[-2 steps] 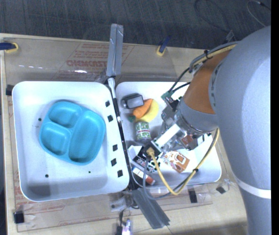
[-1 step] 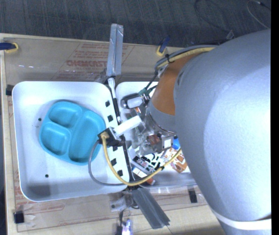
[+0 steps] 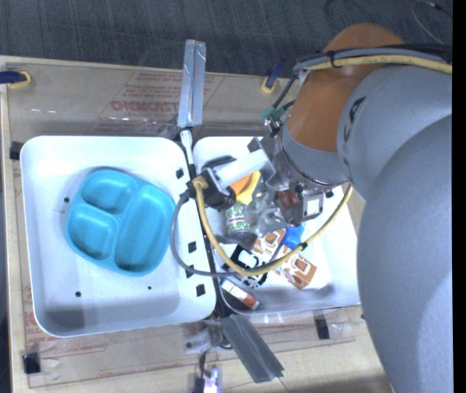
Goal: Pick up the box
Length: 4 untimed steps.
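Note:
My gripper (image 3: 261, 213) is down in the right bin (image 3: 341, 295), reaching in among a pile of small items under the grey arm and its orange band. A small brown-and-white patterned box (image 3: 299, 271) lies just below and to the right of it, near the bin's front. A second patterned piece (image 3: 272, 239) sits closer to the gripper, partly covered. I see nothing clearly held in the gripper.
Around the gripper lie an orange item (image 3: 246, 185), a green-labelled can (image 3: 237, 218), a blue item (image 3: 293, 236) and a red-tipped marker (image 3: 242, 295). A blue divided tray (image 3: 119, 220) rests in the left bin (image 3: 44, 178). A yellow cable loops over the bins' divider.

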### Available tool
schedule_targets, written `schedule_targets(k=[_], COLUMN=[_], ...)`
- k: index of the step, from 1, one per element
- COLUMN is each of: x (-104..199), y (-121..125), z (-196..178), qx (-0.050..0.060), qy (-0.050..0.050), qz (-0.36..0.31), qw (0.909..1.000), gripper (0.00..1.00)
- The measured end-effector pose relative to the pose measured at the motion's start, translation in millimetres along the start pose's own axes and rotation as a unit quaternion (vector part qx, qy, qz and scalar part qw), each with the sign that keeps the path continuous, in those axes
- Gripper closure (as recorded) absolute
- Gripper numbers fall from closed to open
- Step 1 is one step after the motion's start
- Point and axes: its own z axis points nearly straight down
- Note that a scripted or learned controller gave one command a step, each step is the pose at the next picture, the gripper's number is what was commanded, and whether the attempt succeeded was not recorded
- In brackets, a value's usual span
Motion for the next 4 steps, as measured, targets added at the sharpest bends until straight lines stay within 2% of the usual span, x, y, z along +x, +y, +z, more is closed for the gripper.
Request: schedule_targets(k=[1,2,3,4], x=[-6,2,28,10], y=[27,1,-6,-2], z=[43,6,32,-1], qx=[0.001,0.001,0.002,0.001], qy=[-0.002,-0.001,-0.003,0.000], qz=[0.000,-0.076,-0.042,-0.141], qw=[1.0000,0.9971,0.9991,0.9901], gripper=[1.00,1.00,1.00,1.00])
